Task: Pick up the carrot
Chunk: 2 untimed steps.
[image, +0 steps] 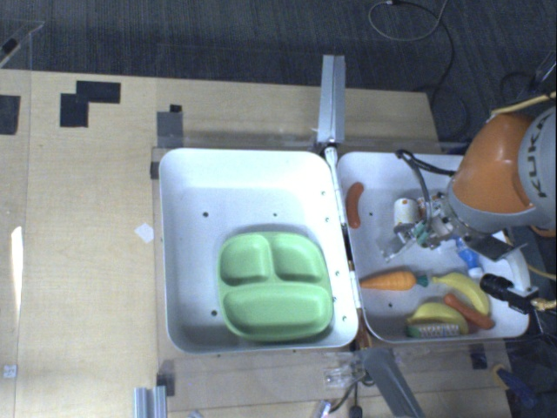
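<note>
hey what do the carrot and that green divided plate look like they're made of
The carrot looks like a plastic toy: even orange, smooth, with a small moulded green tip. The green divided plate also seems plastic, probably matte: one flat pale green, rounded moulded compartments, soft highlights. Neither can be confirmed by look alone.

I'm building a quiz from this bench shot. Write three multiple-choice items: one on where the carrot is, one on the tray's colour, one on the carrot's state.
1. The carrot lies in:
A. the right bin
B. the left bin
C. the bare bench

2. The divided tray is:
A. red
B. green
C. blue

3. The carrot is:
A. lifted clear
B. standing on end
C. lying flat on the bin floor

Answers:
1 A, it lies in the right bin, near the dividing wall.
2 B, it is pale green against the left bin.
3 C, it rests on its side, below the gripper.
</note>
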Each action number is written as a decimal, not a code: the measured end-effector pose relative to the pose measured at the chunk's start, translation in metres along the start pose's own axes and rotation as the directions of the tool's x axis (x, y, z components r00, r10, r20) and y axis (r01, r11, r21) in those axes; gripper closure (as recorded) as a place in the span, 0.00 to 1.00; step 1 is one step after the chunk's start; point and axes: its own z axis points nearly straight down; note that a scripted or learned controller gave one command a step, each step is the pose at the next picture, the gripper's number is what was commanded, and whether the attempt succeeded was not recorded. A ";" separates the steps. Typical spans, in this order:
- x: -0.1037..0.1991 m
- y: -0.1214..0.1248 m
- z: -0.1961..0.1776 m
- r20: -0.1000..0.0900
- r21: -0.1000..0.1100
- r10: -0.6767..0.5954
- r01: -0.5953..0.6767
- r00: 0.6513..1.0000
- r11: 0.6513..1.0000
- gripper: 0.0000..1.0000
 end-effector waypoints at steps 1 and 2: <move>0.037 -0.040 0.022 -0.002 0.008 -0.112 0.112 0.994 0.994 0.00; 0.037 -0.037 0.010 -0.002 0.002 -0.114 0.114 0.994 0.994 1.00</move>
